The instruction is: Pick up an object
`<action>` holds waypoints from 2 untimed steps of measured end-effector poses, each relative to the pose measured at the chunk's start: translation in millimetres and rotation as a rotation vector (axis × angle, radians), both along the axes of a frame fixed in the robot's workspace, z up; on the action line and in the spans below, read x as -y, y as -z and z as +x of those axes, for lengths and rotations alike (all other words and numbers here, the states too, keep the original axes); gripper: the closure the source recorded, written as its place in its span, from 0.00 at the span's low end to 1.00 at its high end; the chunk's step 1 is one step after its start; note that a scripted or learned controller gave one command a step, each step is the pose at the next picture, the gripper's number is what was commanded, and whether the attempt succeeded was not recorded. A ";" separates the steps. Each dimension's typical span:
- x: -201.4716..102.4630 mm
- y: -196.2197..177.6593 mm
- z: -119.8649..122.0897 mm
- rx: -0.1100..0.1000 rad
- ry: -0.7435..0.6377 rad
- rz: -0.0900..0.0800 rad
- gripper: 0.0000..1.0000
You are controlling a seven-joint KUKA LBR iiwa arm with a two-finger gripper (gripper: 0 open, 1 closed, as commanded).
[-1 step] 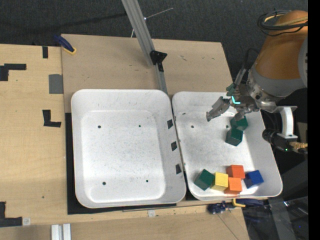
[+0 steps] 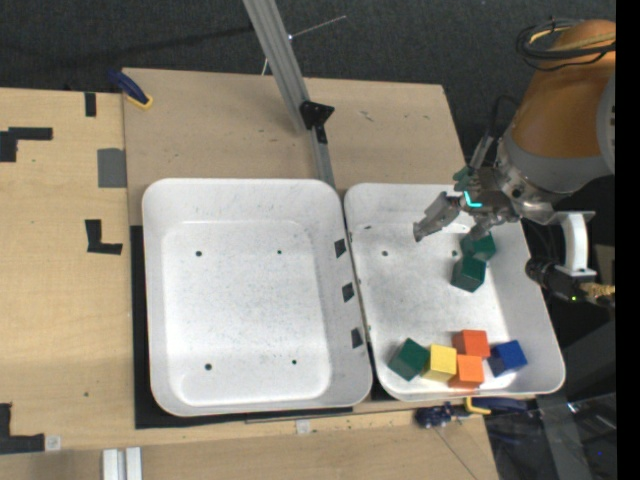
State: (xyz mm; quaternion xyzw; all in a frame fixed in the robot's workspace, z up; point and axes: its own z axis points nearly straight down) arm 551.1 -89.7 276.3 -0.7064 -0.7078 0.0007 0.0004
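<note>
Over the right bin (image 2: 395,298) the arm (image 2: 560,118) reaches in from the right, its pincer (image 2: 455,218) hanging above the far half of the bin floor with the fingers spread apart, nothing between them. Just near of it sit two dark green blocks (image 2: 472,261), touching each other. At the bin's near edge lies a cluster: a green cube (image 2: 408,358), yellow cube (image 2: 442,360), two orange cubes (image 2: 470,356) and a blue cube (image 2: 508,355). The left bin (image 2: 245,288) sits beside it on the bench (image 2: 200,118).
</note>
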 end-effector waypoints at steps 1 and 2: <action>2.8 43.8 -1.5 -0.005 0.002 0.000 0.00; -0.3 108.0 -6.1 -0.007 0.001 0.001 0.00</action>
